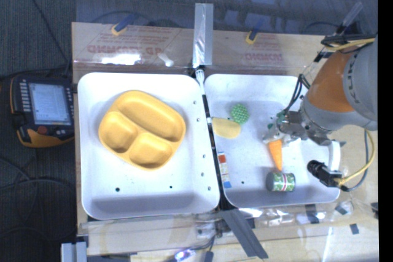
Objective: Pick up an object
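In the right bin [245, 190] an orange carrot [277, 155] lies pointing toward the front. A green can [280, 181] rests on its side just below the carrot's tip. A green textured ball [240, 112] and a pale yellow piece [226, 128] sit close together near the bin's left wall. My gripper [279, 132] hangs low over the right bin, right at the carrot's thick upper end. From this angle I cannot see whether it touches the carrot.
The left bin [92, 193] holds a yellow divided plate [142, 129]. A metal divider [203, 34] runs back between the bins. The grey arm with its orange band [328, 92] and cables [362, 162] overhang the right bin's right side. A teach pendant [43, 110] lies off the bench at left.
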